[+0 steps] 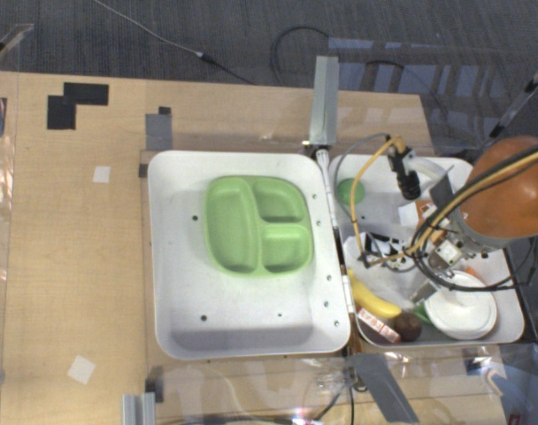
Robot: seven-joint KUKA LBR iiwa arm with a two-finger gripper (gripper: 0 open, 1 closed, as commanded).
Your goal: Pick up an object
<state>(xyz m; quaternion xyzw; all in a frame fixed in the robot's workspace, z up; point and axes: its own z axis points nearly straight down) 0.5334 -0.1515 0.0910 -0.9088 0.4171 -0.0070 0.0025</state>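
The arm's wrist [446, 251] is down in the right bin [508, 330], cables draped over it, and whether the jaws are open or closed I cannot tell from up here. Nearest pick looks like the banana [375, 301], lying just toward the lower left of the wrist by the bin's left wall, long axis running diagonally from upper left to lower right. A white bowl [464, 315] sits just below the wrist, and the green divided plate [256, 226] is well apart in the left bin [176, 264].

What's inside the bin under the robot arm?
In the right bin a banana, a white bowl, something green and something dark brown can be seen. The arm and its cables cover the middle, so anything there is hidden.
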